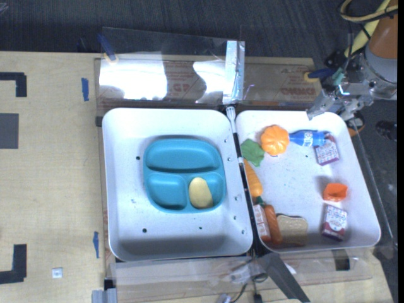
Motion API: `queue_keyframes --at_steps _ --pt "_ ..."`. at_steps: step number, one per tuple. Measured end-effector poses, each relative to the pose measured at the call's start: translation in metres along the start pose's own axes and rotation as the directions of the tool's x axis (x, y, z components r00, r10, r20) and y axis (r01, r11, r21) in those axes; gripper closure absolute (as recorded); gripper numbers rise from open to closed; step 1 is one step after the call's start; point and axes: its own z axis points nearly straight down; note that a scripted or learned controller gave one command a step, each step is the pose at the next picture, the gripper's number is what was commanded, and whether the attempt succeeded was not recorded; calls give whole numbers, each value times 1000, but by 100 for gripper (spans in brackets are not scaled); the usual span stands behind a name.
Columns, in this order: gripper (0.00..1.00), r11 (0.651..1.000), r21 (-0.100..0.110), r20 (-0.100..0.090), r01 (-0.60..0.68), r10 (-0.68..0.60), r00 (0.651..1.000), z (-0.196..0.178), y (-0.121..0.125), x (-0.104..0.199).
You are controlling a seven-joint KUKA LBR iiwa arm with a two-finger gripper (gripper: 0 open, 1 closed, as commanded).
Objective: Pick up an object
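My gripper point(332, 101) hangs over the far right corner of the right bin point(365, 169), just above its rim. Nothing shows in its grasp. In the right bin lie an orange pumpkin point(274, 139), a green leaf point(252, 151), a blue wrapped piece point(307, 137), a purple-and-white packet point(326, 151), a carrot point(253, 180), an orange-capped bottle point(334, 211), a slice of bread point(293, 226) and a red sausage piece point(267, 221). The blue piece and the packet lie closest to the gripper, a little to its near left.
The left bin point(120, 169) holds a blue divided tray point(180, 160) with a yellow egg-shaped object point(201, 192) in its near right compartment. A clear plastic wall point(164, 74) stands behind the bins. Yellow cable point(366, 5) loops at the top right.
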Motion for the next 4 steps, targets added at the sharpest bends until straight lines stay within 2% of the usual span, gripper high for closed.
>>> queue_keyframes --at_steps 1,2,3,4 --pt "0 971 3 -2 238 -238 971 117 21 40" --pt "0 938 2 4 347 -347 938 153 22 54" --pt "100 938 -4 9 347 -347 938 142 24 53" --pt "100 964 -11 3 266 -266 964 54 24 109"
